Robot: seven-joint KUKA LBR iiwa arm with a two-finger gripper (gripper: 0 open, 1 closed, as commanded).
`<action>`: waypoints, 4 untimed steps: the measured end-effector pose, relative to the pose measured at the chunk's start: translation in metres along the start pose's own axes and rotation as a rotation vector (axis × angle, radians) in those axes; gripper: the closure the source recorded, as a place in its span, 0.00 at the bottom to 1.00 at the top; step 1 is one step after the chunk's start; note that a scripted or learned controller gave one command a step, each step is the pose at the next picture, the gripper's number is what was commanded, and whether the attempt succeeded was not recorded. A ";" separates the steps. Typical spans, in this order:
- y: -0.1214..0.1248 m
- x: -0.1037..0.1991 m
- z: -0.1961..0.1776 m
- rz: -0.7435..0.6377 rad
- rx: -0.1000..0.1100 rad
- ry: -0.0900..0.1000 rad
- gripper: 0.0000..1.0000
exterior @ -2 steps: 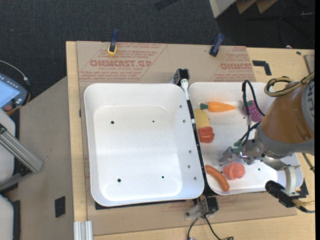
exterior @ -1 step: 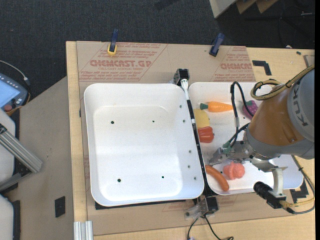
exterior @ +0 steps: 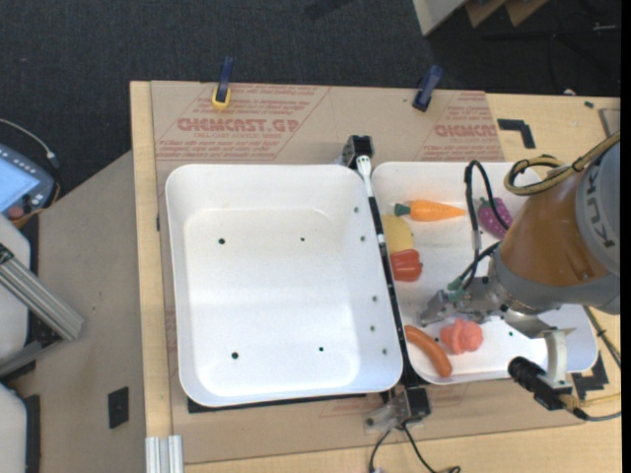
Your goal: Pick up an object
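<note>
From overhead, the gripper (exterior: 455, 304) hangs low in the right bin (exterior: 434, 177), just above a pink round toy (exterior: 461, 337); a sausage (exterior: 428, 351) beside it lies diagonally, its long axis pointing toward the bin's near-right.

The arm (exterior: 582, 235) is grey with a broad orange band, black cables looping alongside its wrist.

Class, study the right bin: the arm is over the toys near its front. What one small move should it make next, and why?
Probably a short descent onto the pink round toy. The tool hovers just behind it, and no toy is seen in it. The sausage lies close to its left, so the drop should stay centred on the pink one.
</note>
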State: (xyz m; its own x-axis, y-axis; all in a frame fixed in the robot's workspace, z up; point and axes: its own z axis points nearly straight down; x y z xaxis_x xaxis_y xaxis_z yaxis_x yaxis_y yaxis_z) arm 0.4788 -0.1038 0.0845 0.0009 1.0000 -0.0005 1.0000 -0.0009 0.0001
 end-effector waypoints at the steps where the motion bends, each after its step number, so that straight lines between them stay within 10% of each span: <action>1: 0.077 0.059 -0.107 -0.011 -0.017 0.001 0.00; 2: 0.177 -0.009 -0.133 0.000 -0.012 -0.006 0.00; 3: 0.174 -0.005 -0.142 -0.003 -0.006 -0.003 1.00; 4: 0.152 0.032 -0.330 -0.005 -0.021 -0.001 1.00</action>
State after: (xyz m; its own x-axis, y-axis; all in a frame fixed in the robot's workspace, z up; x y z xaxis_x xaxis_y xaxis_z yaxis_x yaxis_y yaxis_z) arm 0.6310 -0.0720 0.4140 -0.0046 1.0000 -0.0016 0.9998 0.0046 0.0215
